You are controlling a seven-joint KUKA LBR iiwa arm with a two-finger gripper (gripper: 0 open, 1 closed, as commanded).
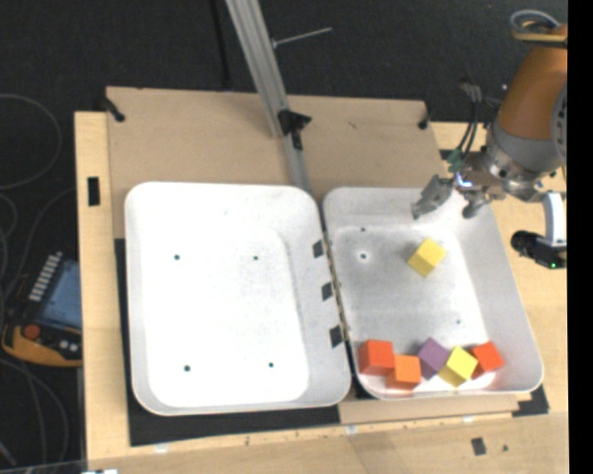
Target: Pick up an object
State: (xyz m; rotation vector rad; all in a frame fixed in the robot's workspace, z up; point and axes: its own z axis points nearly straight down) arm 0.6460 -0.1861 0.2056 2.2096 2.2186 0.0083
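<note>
Yellow catches the eye first: a small yellow cube (427, 257) lies alone toward the far part of the right bin (504, 294), tilted a little on the white floor. Just beyond it, over the bin's far edge, hangs the gripper (451, 198), its two fingers spread apart with nothing between them. The grey arm (529, 107) with its orange band comes in from the right. Along the near wall of that same bin sits a huddle of blocks: an orange block (377, 355), a smaller orange cube (406, 369), a purple cube (433, 356), another yellow block (462, 364) and a red-orange block (487, 355). The left bin (143, 265) lies beside it, their edges touching.
</note>
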